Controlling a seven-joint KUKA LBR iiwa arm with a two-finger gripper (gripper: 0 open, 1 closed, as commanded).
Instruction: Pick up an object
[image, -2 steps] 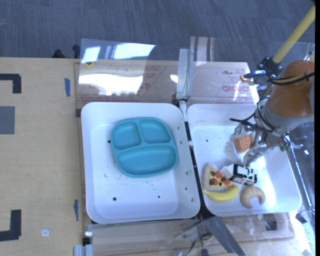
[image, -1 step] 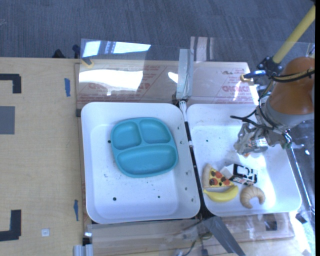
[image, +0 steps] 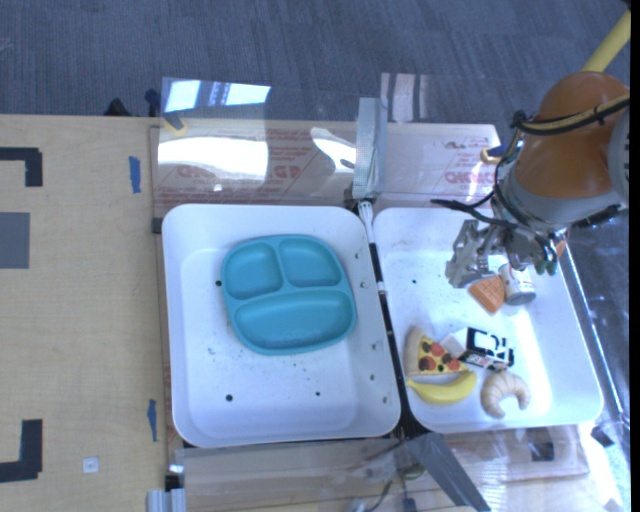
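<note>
The right bin (image: 560, 385) holds several toy foods. A pizza slice (image: 432, 355) lies on a yellow banana (image: 445, 390), with a tan croissant (image: 505, 393) to their right and a black and white item (image: 488, 347) just above. An orange wedge (image: 489, 294) lies further back, with a small silver piece (image: 521, 292) touching its right side. My gripper (image: 490, 268) hangs low over the back of this bin, directly above the orange wedge. Whether it touches the wedge I cannot tell.
The left bin (image: 190, 300) carries a blue divided plate (image: 288, 293) in its middle. A central wall (image: 380, 300) separates the two bins. Clear plastic panels (image: 260, 165) stand behind them. The arm's orange band (image: 575, 140) looms over the right bin's back right corner.
</note>
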